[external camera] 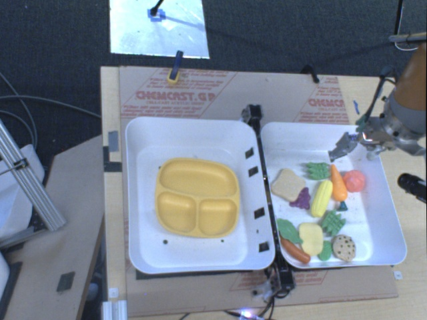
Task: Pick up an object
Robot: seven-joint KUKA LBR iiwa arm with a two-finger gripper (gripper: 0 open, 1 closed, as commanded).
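A yellow three-compartment plastic tray (197,197) sat in the left white bin (143,139). Right of it, small toy foods crowded the right bin (393,235); the stiff, light yellow plastic corn cob (321,198) invited a mid-length pinch. Farther right, the gripper (341,147) hovered, jaws apparently spread, empty.

Two white bins (193,129) sit on the table. One holds a single yellow divided plate (197,197). The other holds toy foods: two carrots (338,183), one corn cob (321,198), one bread slice (288,185), one cookie (344,247), one grape bunch (302,198).
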